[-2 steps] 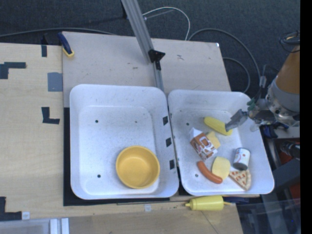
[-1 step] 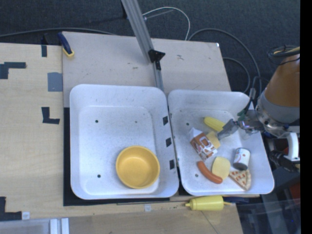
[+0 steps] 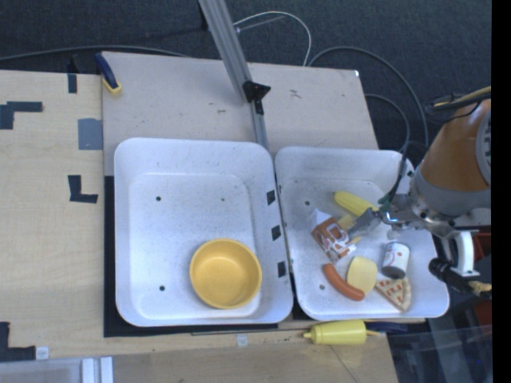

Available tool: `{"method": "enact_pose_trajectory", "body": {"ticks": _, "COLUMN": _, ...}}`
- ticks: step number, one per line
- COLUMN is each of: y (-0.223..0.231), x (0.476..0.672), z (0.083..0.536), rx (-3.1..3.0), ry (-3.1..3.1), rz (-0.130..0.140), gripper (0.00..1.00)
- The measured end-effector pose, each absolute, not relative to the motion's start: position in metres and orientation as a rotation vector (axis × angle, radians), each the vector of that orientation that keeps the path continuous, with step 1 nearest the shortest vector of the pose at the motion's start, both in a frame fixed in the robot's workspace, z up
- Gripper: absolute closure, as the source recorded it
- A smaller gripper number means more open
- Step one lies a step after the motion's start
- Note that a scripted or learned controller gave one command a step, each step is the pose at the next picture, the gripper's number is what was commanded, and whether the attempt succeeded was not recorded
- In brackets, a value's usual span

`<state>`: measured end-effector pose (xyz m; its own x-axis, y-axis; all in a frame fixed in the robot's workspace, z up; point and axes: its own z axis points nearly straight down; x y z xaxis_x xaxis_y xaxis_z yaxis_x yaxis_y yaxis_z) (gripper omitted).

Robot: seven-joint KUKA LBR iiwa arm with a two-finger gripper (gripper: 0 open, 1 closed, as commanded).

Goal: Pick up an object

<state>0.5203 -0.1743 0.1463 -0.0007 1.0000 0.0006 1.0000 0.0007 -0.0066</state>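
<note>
White plastic bins sit side by side on the bench, and the right bin [image 3: 299, 174] holds all the small items. The gripper [image 3: 363, 222] reaches in from the right, its dark fingers angled down and to the left, ending just beside the yellow corn cob [image 3: 351, 203] and just above the brown-and-white packet [image 3: 333, 240].

That packet looks like the nearest candidate — it lies immediately down-left of the tips, its long axis running diagonally from upper left to lower right, roughly crossing the line of the fingers. The corn cob lies up-left of the tips, its long axis slanting the same way.

Whether the fingers are spread or closed I cannot tell at this size, and nothing is visibly caught between them.

Farther down the bin lie a sausage [image 3: 342, 282], a pale yellow block [image 3: 362, 274], a small can [image 3: 394, 258] and a pizza slice [image 3: 395, 293] — all apart from the tips. The left bin [image 3: 152, 166] holds a yellow bowl [image 3: 226, 273].
</note>
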Motion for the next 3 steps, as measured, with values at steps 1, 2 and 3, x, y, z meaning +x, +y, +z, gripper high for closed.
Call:
{"method": "enact_pose_trajectory", "body": {"ticks": 1, "y": -0.173, "x": 0.521, "z": 0.159, "rx": -2.216, "ry": -2.223, "rz": 0.003, "gripper": 1.0}}
{"method": "enact_pose_trajectory", "body": {"ticks": 2, "y": -0.177, "x": 0.518, "z": 0.202, "rx": -2.222, "ry": -2.225, "rz": -0.002, "gripper": 1.0}}
{"method": "enact_pose_trajectory", "body": {"ticks": 3, "y": -0.176, "x": 0.519, "z": 0.231, "rx": -2.221, "ry": -2.225, "rz": -0.002, "gripper": 1.0}}
